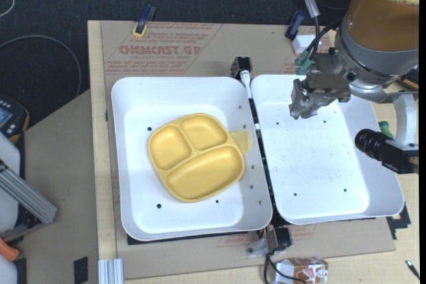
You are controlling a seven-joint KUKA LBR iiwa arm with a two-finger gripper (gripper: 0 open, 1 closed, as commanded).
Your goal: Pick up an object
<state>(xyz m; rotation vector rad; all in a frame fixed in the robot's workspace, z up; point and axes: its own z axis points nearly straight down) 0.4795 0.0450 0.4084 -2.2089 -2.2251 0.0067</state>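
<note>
End effector over right bin, near its upper-left rim; finger state unclear. Yellow plate centred in left bin, rims clear.

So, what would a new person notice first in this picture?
First, the yellow divided plate, lying alone in the left bin, its small tab toward the right bin. Next, the grey and orange arm reaching in from the right, its gripper above the right bin's upper part.
</note>
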